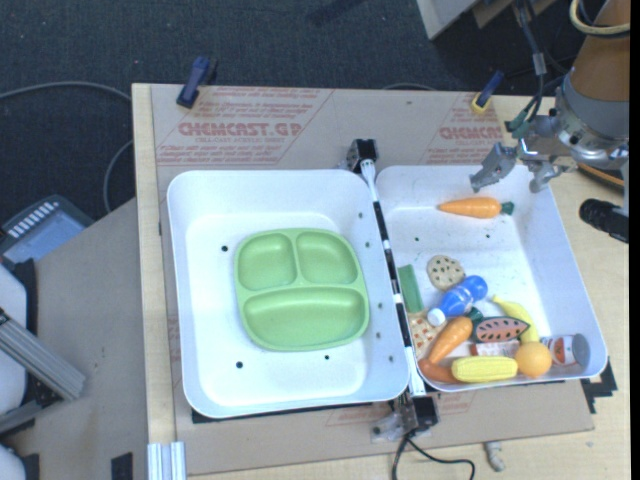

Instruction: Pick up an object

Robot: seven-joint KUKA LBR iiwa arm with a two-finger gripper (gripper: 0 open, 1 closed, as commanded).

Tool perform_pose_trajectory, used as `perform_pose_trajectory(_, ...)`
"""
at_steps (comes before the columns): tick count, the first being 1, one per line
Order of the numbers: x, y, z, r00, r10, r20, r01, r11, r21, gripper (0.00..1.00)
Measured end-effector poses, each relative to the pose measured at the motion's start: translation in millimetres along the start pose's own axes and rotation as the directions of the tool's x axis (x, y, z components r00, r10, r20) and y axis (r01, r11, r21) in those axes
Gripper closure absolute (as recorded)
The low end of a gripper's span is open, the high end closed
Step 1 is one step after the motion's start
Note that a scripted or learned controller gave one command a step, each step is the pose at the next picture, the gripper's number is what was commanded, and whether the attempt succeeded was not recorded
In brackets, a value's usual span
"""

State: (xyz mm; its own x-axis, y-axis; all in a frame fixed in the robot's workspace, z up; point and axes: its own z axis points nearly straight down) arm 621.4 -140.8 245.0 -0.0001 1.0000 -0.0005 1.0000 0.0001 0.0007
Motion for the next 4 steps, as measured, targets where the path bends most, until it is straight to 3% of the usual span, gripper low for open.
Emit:
perform_pose_trajectory(1, 13, -46, 103, 1.000, 0.000, -0.001, 0.000, 1.000, 0.003, 0.00)
perform_pose_trajectory(2, 13, -64, 161, 1.000, 0.001, -0.002, -0.001, 1.000, 0.003, 0.00)
perform_pose_trajectory(3, -55, 28, 130, 1.000, 0.000, 0.001, 0.000, 1.000, -0.001, 0.00)
perform_pose_trajectory(4, -31, -63, 159, 1.000, 0.000, 0.000, 0.000, 1.000, 0.000, 0.00)
